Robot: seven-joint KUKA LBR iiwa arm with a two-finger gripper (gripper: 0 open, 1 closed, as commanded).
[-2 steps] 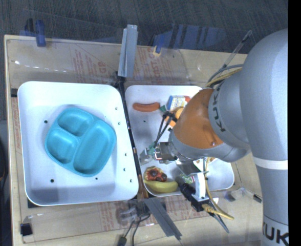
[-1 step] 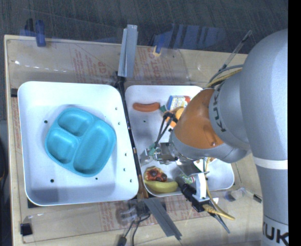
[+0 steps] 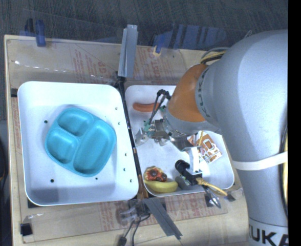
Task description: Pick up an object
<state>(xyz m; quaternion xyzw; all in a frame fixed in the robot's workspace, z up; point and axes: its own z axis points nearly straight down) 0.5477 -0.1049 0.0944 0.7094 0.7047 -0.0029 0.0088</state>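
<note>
Camera view puts the orange-red sausage [image 3: 143,106] near the far wall of the right white bin [image 3: 151,160]. Its long axis runs left to right across the picture, almost level, and its right end goes behind a dark cable by the claw. The yellow banana [image 3: 163,187] lies against the near wall of the same bin, also lengthwise left to right, with both tips curving up away from me. Touching the banana's left end from behind is a small round red-and-yellow toy [image 3: 154,175]. An orange-and-white printed packet [image 3: 208,148] lies flat toward the right side of the bin, partly under the arm.

The left white bin [image 3: 33,101] holds one thing, a blue three-compartment plastic plate [image 3: 80,141], right way up and turned at a slant in the middle of the floor. Both bins sit side by side on the pale wooden counter [image 3: 63,55].

The grey arm [image 3: 242,101] comes in from the right and bends down over the right bin, its orange band [image 3: 186,99] above the far right part of it. The claw [image 3: 151,130] is low in the left half of that bin, between sausage and banana, near the sausage and well apart from the banana. I cannot tell whether it is apart or together, nor whether anything is in it.
</note>
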